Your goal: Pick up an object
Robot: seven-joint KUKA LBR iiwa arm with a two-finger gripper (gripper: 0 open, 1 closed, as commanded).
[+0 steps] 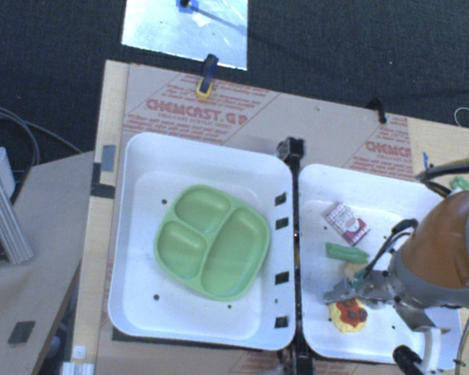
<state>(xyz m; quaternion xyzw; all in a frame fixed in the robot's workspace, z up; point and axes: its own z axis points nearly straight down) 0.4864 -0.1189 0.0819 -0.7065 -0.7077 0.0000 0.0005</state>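
The right bin (pixel 322 187) holds three small objects: a red and white packet (pixel 344 222) near its back, a green stick-shaped piece (pixel 347 254) in the middle, and a yellow and red toy (pixel 347 314) toward the front. My gripper (pixel 350 289) hangs low just above the yellow and red toy, between it and the green piece. The orange-banded wrist (pixel 439 248) comes in from the right and covers the bin's right side. Nothing shows between the fingers.
The left bin (pixel 145 169) carries a green divided plate (pixel 211 242) at its centre. A black clip-lined divider (pixel 289 234) separates the two bins. Cables run past the right bin's far corner and front edge.
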